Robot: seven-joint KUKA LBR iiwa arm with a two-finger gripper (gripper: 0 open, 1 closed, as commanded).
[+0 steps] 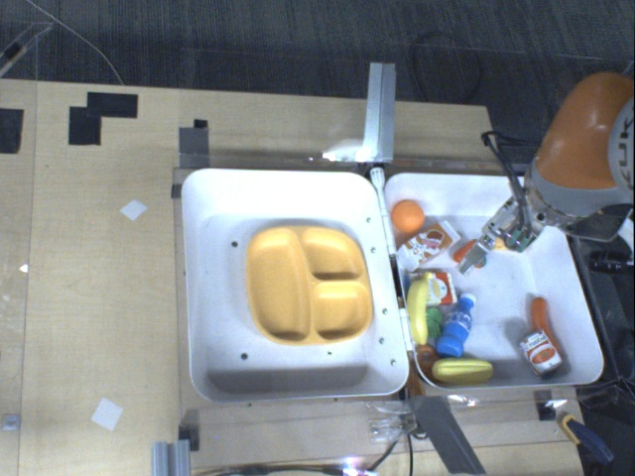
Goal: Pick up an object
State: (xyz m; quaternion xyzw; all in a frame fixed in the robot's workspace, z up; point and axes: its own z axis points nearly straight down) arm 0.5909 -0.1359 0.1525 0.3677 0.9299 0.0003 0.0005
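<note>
In the right bin (580, 296), a yellow banana (461, 370) lies along the near rim. A small can (541, 351) and a sausage (540, 314) sit by the right wall, and a blue bottle (455, 329) stands left of open floor. Farther back, the gripper (480, 253) hovers just beside a red-and-white packet (429, 245); whether its claw is wide or narrow cannot be told. An orange (407, 215) sits nearest the far left corner. The left bin (213, 266) holds a yellow divided tray (306, 284).

Arm reaches from right, claw (478, 255) angled down-left.
</note>
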